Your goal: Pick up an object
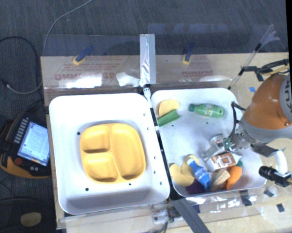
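My gripper (219,149) reaches from the right into the right bin (197,135), low over the pile of objects at its front. Right beside the fingers lies an orange-and-white carton (224,160). Around it sit an orange carrot-like piece (233,176), a tan chunk (219,177), a blue-and-white bottle (197,170), a purple item (195,187) and a yellow piece (178,173). A green bottle (207,109) lies at the back of the bin. A green stick (167,118) and a yellow slice (167,106) rest at the back left.
The left bin (68,144) holds a yellow divided tray (112,151). A vertical divider (156,137) separates the two bins. The arm's orange band (270,105) hangs over the right bin's right edge. A teach pendant (28,146) lies off the bench at the left.
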`<action>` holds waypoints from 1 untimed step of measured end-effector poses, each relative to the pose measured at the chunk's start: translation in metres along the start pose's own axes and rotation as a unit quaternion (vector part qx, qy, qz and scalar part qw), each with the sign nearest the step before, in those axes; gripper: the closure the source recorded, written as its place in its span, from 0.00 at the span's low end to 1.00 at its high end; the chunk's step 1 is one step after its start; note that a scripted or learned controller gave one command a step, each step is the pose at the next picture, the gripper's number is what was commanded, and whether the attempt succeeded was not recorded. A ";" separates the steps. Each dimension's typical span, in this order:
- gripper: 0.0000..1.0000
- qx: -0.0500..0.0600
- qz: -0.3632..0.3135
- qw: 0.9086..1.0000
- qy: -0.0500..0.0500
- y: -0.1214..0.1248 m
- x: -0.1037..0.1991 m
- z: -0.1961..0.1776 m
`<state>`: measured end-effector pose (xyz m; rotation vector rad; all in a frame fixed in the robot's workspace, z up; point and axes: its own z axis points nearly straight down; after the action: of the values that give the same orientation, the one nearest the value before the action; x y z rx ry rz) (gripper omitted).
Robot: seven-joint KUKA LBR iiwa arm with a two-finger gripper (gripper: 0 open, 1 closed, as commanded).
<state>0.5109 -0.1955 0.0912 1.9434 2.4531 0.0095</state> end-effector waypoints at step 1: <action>0.00 0.002 0.042 0.999 0.007 0.031 -0.019 0.001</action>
<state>0.5456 -0.2064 0.0905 2.0532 2.3803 0.0178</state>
